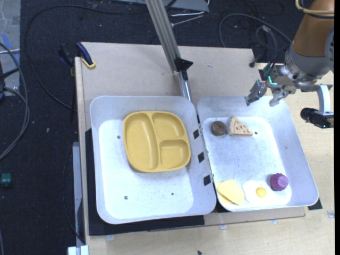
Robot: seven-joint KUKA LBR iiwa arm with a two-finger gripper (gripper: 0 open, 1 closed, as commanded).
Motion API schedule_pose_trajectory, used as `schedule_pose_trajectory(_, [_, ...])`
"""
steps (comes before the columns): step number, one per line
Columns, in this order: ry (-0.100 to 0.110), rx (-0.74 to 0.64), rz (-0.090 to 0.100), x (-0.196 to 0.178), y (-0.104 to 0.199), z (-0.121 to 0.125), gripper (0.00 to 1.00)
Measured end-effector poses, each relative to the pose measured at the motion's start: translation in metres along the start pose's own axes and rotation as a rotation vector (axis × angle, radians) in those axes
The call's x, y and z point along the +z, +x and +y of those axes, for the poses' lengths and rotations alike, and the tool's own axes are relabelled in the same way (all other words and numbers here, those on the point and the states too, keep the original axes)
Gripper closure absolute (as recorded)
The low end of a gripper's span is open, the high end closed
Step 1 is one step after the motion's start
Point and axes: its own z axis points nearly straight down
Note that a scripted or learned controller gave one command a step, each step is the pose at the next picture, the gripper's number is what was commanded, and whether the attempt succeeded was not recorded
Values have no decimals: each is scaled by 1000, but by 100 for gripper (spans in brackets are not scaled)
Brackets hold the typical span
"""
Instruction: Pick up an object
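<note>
My gripper (pixel 264 96) hangs over the far edge of the right bin (pixel 297 142), its two fingers spread apart with nothing between them. Just below and left of it lie a brown round piece (pixel 218 128) and a pizza-slice toy (pixel 239 127), side by side near the bin's far left. Along the near edge lie a yellow flat piece (pixel 230 191), a fried-egg toy (pixel 258 191) and a purple piece (pixel 278 182). None of them touches the gripper.
The left bin (pixel 106 195) holds a yellow divided plate (pixel 156 141). A slanted metal pole (pixel 166 31) runs down to the gap between the bins. Black clips (pixel 202 156) sit along the divider. Cables lie on the dark floor behind the bench.
</note>
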Motion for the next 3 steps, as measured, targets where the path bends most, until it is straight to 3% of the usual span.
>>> schedule_pose_trajectory(1, [-4, -1, -1, -2, 0, 1, 0])
schedule_pose_trajectory(3, [1, 0, 0, 108, 1, 7, 0])
